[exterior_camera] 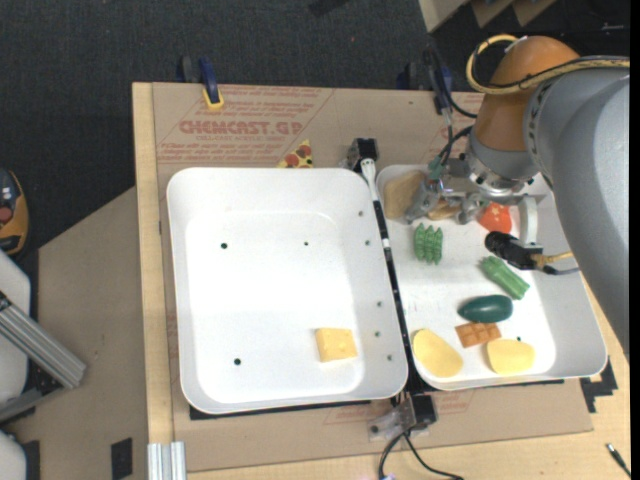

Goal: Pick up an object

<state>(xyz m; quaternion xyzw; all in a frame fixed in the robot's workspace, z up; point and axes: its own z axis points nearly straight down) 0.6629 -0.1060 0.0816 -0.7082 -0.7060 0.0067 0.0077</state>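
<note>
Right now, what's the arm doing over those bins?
The arm's gripper is low over the far end of the right bin, near a green ridged piece and a red piece. Nothing shows between its fingers. The right bin also holds a green stick, a dark green oval, an orange block and two yellow pieces. The left bin holds a yellow cube.

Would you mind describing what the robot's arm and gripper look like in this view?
The arm is a thick, rounded grey body with a glossy orange band above the wrist. A yellow cable loops beside that band. The gripper is a small metallic grey assembly below a pale ring, with thin dark wires around it.
</note>
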